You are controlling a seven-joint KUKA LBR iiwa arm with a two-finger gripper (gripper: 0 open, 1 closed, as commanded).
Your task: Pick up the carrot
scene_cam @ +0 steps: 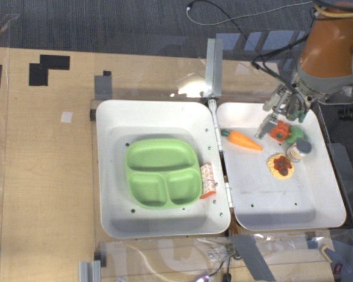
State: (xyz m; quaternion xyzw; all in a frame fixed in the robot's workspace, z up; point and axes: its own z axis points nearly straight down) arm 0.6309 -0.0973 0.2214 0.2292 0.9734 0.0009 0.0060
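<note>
In the left bin (106,175) a green divided tray (163,172) is seen, with a small packet (207,180) at its right edge. In the right bin (317,210) the carrot (245,140) is laid flat near the dividing wall, its long axis running left to right, leafy end leftward. The end effector (269,126) is poised just right of it, fingers spread, nothing pinched. Small toys (288,148) are gathered further right.

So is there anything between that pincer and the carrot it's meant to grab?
Nothing visible stands between them. The carrot lies on bare bin floor in the right bin, and the pincer hangs just to its right. The other small items, like the red and green toy, sit further right, behind the pincer rather than in its path.
</note>
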